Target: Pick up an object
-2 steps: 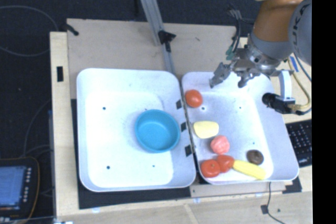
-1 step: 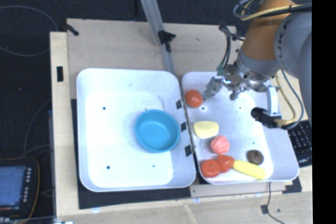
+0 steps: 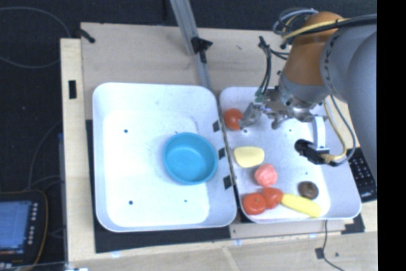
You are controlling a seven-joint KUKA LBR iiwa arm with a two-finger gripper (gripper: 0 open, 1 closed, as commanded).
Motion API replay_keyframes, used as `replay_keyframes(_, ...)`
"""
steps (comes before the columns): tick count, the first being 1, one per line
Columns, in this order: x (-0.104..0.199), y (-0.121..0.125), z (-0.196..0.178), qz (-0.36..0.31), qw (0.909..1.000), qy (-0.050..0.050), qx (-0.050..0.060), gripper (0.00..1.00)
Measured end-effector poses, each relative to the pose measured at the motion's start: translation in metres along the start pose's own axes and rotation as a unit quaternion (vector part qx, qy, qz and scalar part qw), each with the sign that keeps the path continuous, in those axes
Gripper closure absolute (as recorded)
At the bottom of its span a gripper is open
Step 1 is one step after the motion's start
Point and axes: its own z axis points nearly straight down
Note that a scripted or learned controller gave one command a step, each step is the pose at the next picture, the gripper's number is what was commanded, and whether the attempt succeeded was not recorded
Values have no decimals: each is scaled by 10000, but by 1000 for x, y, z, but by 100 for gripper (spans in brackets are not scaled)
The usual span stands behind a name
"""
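Hand: the hand (image 3: 254,112) hangs low over the far-left part of the right bin (image 3: 336,203); whether it is wide or narrow I cannot tell from this slant, and nothing shows in its grip.
Nearest thing: a small red ball (image 3: 233,118) lies just to the left of the hand, near the bin wall, close to touching.
Other things: a yellow block (image 3: 248,156) sits just below the hand; a pink ball (image 3: 266,174) further below; a red pair (image 3: 261,200), a banana (image 3: 302,205) and a brown ball (image 3: 308,189) lie well apart from it at the near rim.
Left bin: the left bin (image 3: 127,105) holds a blue bowl (image 3: 189,158), well off to the hand's left.
Done: seemingly the reach into the bin.
Left: by my judgement, the grasp itself and the lift; every thing rests on a bin floor.
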Motion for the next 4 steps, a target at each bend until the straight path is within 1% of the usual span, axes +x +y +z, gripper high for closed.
replay_keyframes(1, 0, 2, -15, 21, 10000, 13, -36, 100)
replay_keyframes(2, -7, -5, -73, 0, 10000, 15, -45, 100)
replay_keyframes(3, 1, -6, -124, -53, 10000, 19, -53, 100)
replay_keyframes(4, 0, -6, -135, -62, 10000, 15, -35, 100)
